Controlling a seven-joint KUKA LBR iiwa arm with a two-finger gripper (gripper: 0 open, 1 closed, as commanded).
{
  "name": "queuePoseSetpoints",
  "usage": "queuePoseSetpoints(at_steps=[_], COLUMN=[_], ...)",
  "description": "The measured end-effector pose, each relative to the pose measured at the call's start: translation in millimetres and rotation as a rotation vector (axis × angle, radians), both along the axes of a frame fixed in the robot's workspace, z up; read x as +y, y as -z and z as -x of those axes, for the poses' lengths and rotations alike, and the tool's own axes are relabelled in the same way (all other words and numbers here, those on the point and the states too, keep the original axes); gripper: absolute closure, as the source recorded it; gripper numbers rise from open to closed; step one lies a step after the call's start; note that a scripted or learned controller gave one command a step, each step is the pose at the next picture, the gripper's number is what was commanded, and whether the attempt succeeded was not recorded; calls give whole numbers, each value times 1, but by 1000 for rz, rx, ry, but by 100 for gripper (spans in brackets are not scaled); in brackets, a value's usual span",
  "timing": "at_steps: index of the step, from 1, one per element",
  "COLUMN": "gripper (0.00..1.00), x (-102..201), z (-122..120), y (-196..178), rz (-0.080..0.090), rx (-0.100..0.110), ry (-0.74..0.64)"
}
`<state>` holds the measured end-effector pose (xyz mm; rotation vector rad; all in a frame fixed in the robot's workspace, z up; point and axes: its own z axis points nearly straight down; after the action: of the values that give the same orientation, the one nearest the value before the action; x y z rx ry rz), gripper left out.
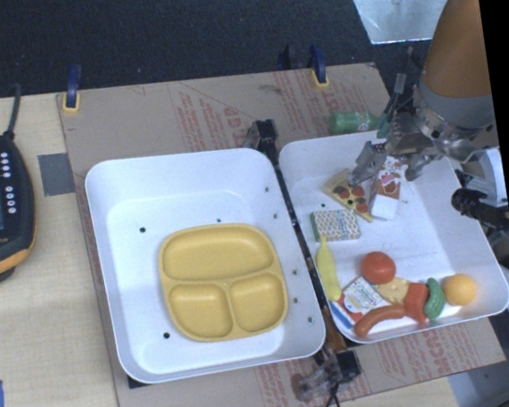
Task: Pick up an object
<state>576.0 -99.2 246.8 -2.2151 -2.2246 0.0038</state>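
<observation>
The two white bins, left (117, 266) and right (469, 242), are looking like smooth moulded plastic with a soft sheen. The yellow divided tray (221, 281) in the left bin is showing as matt plastic. Under both bins, a brown cardboard sheet (175, 115) with faded red print is lying dull and papery on the pale wood-grain surface (31, 354). The tomato (378, 267) and orange (459, 289) at lower right are gleaming like glossy plastic. The arm's orange band (458, 44) at upper right is appearing smooth, and the tool (383, 161) is looking like dull grey metal.
</observation>
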Motion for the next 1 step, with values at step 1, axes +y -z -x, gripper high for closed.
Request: queuePoseSetpoints(at_steps=[1], gripper=[0], x=[-72], z=[-21], y=[56], rz=[2], rx=[1], ry=[1])
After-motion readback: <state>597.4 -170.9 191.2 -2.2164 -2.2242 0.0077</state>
